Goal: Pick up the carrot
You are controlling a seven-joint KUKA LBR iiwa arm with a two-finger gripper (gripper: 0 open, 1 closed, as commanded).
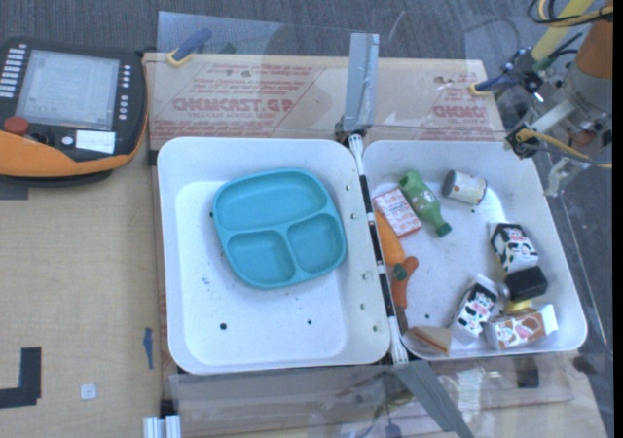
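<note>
The carrot (390,243) is orange with a dark green top pointing toward the front. It lies along the left wall of the right bin (565,261), next to the divider between the two bins. My gripper (558,165) hangs at the arm's end over the far right corner of the right bin. It is well away from the carrot, which lies across the bin to the left and nearer the front.
In the right bin are a green bottle (424,200), a red-and-white packet (396,209), a small can (465,188), two cow-patterned cartons (513,246) (475,308), a black block (526,282), a red-and-white box (521,327) and a tan wedge (428,339). The left bin holds a teal divided plate (279,228).
</note>
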